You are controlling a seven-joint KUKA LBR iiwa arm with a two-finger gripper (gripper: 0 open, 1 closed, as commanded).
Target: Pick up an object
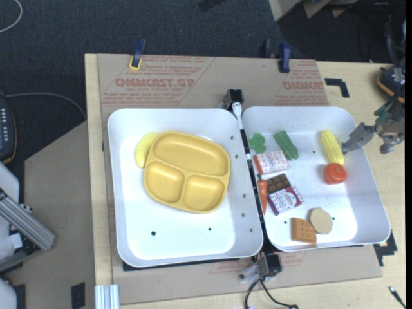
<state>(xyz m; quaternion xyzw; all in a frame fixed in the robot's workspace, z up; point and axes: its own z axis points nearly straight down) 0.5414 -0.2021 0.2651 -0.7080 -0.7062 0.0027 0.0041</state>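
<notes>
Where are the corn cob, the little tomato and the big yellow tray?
corn cob (331,147): camera view, middle of the cob.
tomato (335,173): camera view, centre of its red top.
yellow tray (187,171): camera view, ridge between its compartments.

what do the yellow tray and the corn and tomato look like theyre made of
Yellow tray: likely moulded plastic, smooth with a soft sheen and rounded compartments. Corn and tomato: probably plastic toy food, judging by flat, uniform colour; too small to be sure.
</notes>
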